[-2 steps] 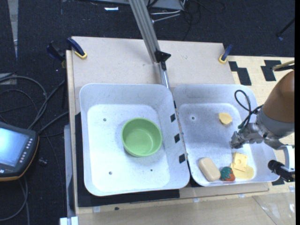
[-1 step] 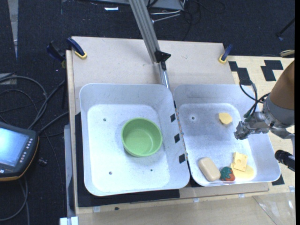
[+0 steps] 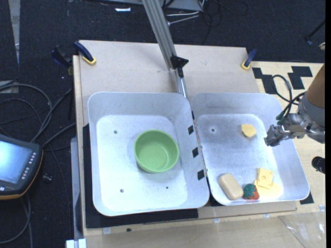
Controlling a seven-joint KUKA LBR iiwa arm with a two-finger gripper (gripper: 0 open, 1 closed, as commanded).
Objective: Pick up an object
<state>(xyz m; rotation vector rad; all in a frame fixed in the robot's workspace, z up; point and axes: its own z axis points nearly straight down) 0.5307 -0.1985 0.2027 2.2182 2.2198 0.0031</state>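
Camera view has the gripper [image 3: 271, 140], finger state impossible to tell, beside the yellow chunk [image 3: 249, 131], seemingly light, firm, best pinched across.

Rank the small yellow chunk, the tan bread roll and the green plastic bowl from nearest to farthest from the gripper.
1. Small yellow chunk, right bin, beside the gripper.
2. Tan bread roll, right bin's front.
3. Green plastic bowl, left bin.

The grey arm [image 3: 316, 99] enters from the right edge of the camera view, its wrist angled downward and to the left. The gripper [image 3: 272, 137] sits low at the arm's end, its dark tip pointing left.
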